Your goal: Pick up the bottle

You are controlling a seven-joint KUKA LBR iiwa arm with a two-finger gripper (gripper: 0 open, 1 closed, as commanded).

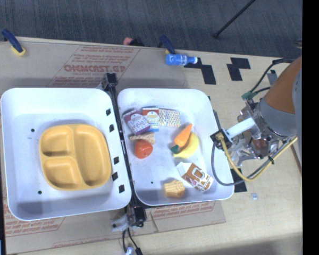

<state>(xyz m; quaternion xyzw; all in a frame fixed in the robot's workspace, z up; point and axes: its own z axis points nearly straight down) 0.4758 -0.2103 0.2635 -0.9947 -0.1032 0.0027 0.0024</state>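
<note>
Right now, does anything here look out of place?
Yes: the small blue plastic bottle lies on its side on the cardboard beyond the right white bin, while the other items sit inside the bins.

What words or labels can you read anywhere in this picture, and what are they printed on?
"CHEMCAST GP": red print on the brown cardboard sheet under the bins; the smaller red lines around it are too blurred to read.
Food packets in the right bin: printing too small.
Blue bottle: no legible label.
</note>
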